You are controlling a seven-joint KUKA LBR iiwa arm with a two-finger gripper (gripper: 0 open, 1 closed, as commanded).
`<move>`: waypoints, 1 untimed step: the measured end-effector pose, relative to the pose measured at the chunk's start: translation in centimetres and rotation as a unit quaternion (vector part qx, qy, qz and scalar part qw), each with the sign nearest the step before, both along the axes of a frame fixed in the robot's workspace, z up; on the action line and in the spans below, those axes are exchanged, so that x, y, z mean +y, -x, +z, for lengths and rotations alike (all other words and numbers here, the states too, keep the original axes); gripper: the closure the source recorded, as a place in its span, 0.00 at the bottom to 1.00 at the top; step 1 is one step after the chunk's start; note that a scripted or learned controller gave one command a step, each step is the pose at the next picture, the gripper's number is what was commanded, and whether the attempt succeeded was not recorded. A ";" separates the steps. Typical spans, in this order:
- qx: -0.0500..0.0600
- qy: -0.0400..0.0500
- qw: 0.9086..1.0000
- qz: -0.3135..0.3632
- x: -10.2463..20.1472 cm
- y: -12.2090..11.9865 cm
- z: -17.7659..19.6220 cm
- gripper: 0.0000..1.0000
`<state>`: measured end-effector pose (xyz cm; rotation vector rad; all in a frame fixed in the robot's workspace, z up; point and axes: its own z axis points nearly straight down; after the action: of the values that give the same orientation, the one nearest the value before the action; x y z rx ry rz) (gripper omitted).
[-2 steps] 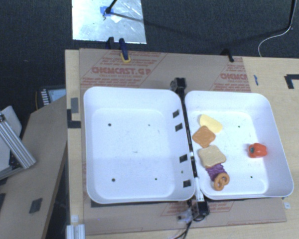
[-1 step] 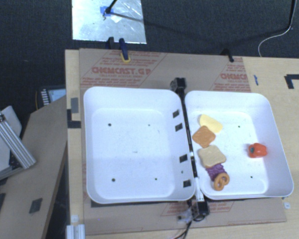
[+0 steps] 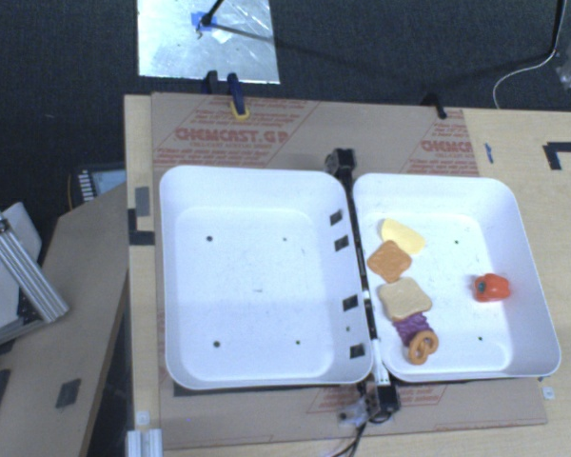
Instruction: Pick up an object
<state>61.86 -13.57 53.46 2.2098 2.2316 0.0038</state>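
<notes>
As the view gives no evidence of how the end effector is set, its state is recorded as cannot tell, and nothing is seen held. All candidate objects lie in the right bin (image 3: 528,255), most of them in a loose column along its left side, close to the seam between the two bins. At the head of that column sits a pale yellow piece (image 3: 404,235); an orange-brown square piece (image 3: 389,260) overlaps or touches its lower left edge. Just below lies a tan bread-like slice (image 3: 404,298), flat, its upper edge against the orange-brown piece. A small purple item (image 3: 413,326) sits at the slice's lower edge, and an orange ring-shaped piece (image 3: 421,347) touches the purple item on its near side. A red-orange rounded toy (image 3: 491,288) stands well apart from the column, toward the bin's right wall. The left bin (image 3: 257,284) adjoins the right one, and small black clips (image 3: 341,244) run along the shared edge. Both bins rest on a brown sheet printed in red lettering (image 3: 233,133), which lies on the bench. A blue and yellow clamp (image 3: 236,91) grips the sheet's far edge. Beyond it, a square of silvery foil (image 3: 207,25) lies on the dark floor. A white cable (image 3: 528,68) loops at the upper right.
</notes>
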 end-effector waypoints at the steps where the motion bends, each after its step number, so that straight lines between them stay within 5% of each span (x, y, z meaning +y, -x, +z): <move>1: 0.002 0.000 1.000 0.000 6.2 -2.8 -7.1 1.00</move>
<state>64.61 -7.42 46.33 2.2120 2.2351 -0.0008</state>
